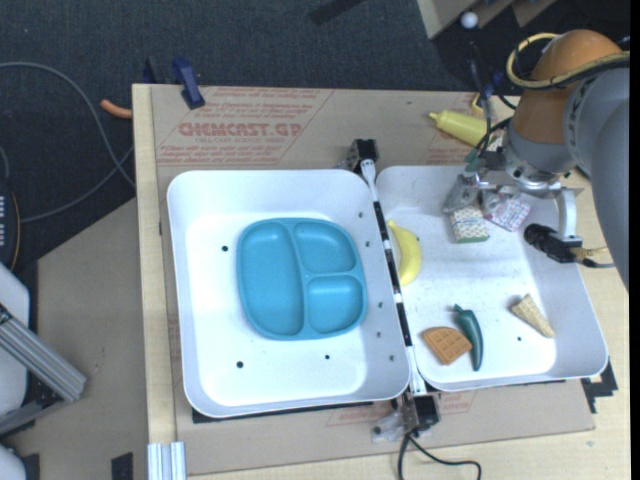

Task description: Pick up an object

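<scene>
A: What is lying closest to us at the front of the right shallow white bin (pixel 590 343)?

B: A tan waffle-textured square cracker (pixel 446 344) is sitting near the front rim, and a dark green pepper with a teal tip (pixel 470 334) is lying just beside it on its right, apparently touching it. Further right, a pale wedge-shaped piece like a cheese slice (pixel 534 315) is resting apart from both.

A: And along the divider?

B: A yellow banana-shaped toy (pixel 406 252) is leaning against the bin's left wall. In the left shallow white bin (pixel 200 268), a light blue plastic plate with three compartments (pixel 300 275) is lying flat near the middle.

A: Where is the arm working?

B: The grey arm with the orange band (pixel 560 78) is reaching down over the back of the right bin. Its two-finger gripper (pixel 487 196) is hovering right above a small speckled grey-white block (pixel 467 226). The block is sitting on the bin floor directly below the fingers.

A: Are the fingers closing on it?

B: I cannot tell; the metal parts are blurring together there. A yellow squeeze bottle (pixel 460 125) is lying on the cardboard-covered bench (pixel 250 128) behind the bin.
</scene>
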`<state>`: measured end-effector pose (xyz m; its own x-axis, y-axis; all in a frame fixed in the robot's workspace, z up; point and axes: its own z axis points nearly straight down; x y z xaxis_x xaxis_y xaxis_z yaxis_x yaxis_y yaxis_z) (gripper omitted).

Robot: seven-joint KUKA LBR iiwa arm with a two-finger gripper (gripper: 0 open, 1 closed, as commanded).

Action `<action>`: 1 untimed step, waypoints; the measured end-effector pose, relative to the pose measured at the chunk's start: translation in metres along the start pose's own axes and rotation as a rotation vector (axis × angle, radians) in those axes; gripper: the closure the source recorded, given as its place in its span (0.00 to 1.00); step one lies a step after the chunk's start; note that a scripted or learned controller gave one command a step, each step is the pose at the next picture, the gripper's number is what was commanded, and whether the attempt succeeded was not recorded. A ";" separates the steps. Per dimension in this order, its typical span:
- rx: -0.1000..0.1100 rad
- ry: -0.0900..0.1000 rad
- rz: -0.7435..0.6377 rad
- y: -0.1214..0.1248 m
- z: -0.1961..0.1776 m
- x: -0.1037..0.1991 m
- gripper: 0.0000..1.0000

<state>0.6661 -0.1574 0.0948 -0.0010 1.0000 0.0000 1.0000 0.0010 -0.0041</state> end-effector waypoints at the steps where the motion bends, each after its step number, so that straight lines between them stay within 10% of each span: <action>1: -0.008 0.000 -0.002 -0.020 -0.091 0.071 1.00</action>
<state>0.6466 -0.0860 0.1861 -0.0026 1.0000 0.0001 1.0000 0.0026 0.0036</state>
